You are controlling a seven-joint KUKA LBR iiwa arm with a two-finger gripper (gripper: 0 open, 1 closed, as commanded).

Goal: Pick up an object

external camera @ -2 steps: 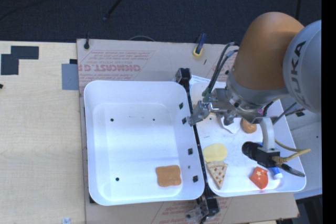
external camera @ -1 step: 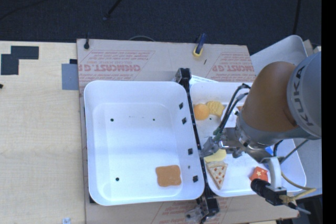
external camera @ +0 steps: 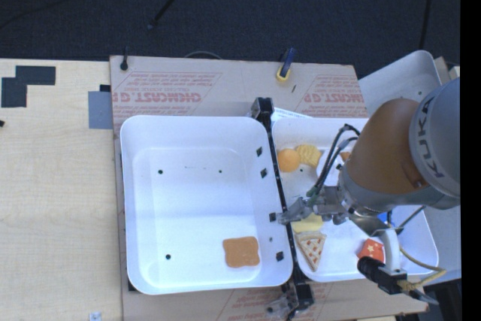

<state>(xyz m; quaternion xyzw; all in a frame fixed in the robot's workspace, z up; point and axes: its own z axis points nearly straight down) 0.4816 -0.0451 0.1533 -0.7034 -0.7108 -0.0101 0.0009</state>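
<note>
My gripper (external camera: 307,211) hangs low over the left part of the right bin (external camera: 421,252), below the grey arm with its orange band. Directly under it lies a pale yellow block (external camera: 307,225), partly hidden by the gripper. A pizza-slice toy (external camera: 310,249) rests just in front of that block. An orange ball (external camera: 288,159) and a yellow piece (external camera: 308,155) sit at the far left of this bin. A red object (external camera: 372,249) lies near the front right, beside the arm. A brown toast piece (external camera: 240,252) lies in the left bin (external camera: 150,162).
The black divider (external camera: 274,184) between the bins runs just left of the gripper. A blue item (external camera: 384,219) peeks out under the arm. Cardboard (external camera: 188,90) lies under both bins, with a clamp (external camera: 285,65) at its back edge.
</note>
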